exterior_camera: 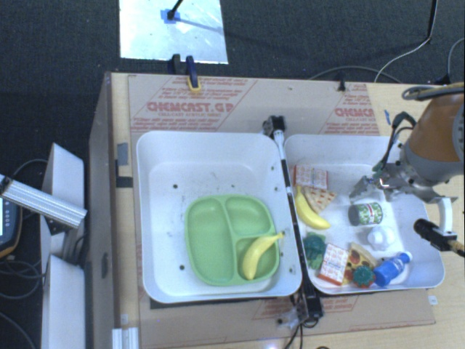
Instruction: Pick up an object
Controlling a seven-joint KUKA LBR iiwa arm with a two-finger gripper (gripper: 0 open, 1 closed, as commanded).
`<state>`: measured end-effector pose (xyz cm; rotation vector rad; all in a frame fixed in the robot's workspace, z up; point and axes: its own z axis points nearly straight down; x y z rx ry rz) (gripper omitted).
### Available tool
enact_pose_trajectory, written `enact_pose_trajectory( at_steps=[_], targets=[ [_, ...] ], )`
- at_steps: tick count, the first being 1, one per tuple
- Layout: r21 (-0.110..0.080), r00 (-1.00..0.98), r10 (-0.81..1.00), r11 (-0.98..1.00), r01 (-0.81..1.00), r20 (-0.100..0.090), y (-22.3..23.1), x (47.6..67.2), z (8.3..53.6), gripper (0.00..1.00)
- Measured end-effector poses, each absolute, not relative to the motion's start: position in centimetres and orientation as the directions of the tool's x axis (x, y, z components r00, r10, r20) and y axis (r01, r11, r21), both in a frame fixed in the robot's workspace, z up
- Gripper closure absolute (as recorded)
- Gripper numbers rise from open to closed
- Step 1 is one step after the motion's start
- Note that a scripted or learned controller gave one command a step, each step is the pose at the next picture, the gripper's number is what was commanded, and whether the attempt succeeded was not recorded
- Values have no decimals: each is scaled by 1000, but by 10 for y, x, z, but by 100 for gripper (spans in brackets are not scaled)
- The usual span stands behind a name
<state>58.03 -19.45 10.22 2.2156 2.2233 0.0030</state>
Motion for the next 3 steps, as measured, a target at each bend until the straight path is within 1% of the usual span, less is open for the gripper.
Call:
enact_pose_trajectory(
  at_steps=[1,2,3],
  targets=[
    [8,-2,1000,2,1000,-3,-154,540,89,0],
    [11,-3,1000,3,1000,-3,-155,542,100,100],
    [3,-4,1000,4,1000,0,-112,532,160,100]
  ],
)
